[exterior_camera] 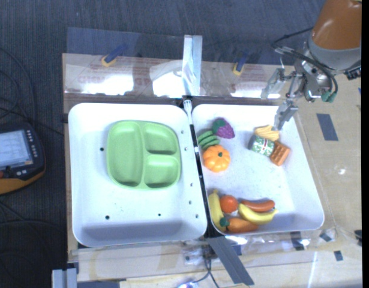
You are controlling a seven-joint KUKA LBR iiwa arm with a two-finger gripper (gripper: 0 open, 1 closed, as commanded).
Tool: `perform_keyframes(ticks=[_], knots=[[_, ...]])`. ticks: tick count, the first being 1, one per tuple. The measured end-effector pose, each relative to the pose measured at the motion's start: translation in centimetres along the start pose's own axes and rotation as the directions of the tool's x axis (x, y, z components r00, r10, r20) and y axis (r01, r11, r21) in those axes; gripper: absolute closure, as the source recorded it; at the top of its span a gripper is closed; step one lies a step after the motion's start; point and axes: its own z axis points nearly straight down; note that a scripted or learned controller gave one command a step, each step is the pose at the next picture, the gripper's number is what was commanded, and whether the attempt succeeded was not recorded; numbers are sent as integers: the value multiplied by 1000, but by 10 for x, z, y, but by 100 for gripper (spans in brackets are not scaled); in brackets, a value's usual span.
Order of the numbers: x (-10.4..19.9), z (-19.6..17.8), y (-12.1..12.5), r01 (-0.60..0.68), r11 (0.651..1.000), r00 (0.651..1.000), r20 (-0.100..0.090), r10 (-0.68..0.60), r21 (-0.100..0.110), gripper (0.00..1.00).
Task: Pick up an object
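Observation:
The right bin (298, 179) holds toy food. A purple grape bunch (222, 128), a green cucumber piece (207, 140) and an orange pumpkin (216, 158) lie near its left wall. A small green can (263, 144) with a yellow piece (266, 131) on top and an orange-red piece (280, 154) sit at the upper right. A banana (256, 215), a sausage (260, 205), a tomato (228, 204) and a carrot (239, 225) crowd the front. My gripper (284, 114) hangs over the bin's upper right corner, just above and right of the can, with nothing seen between its fingers.
The left bin (88, 215) bears a green divided plate (143, 153). A raised divider (196, 161) separates the bins. A handheld controller (13, 155) lies on the floor at far left. The arm comes in from the upper right.

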Motion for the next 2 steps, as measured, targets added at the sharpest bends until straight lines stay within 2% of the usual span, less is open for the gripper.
perform_keyframes(ticks=[1,2], knots=[[6,164,13,-114,993,993,-18,114,-4,0],[48,175,-42,9,1000,1000,9,-9,0,0]])
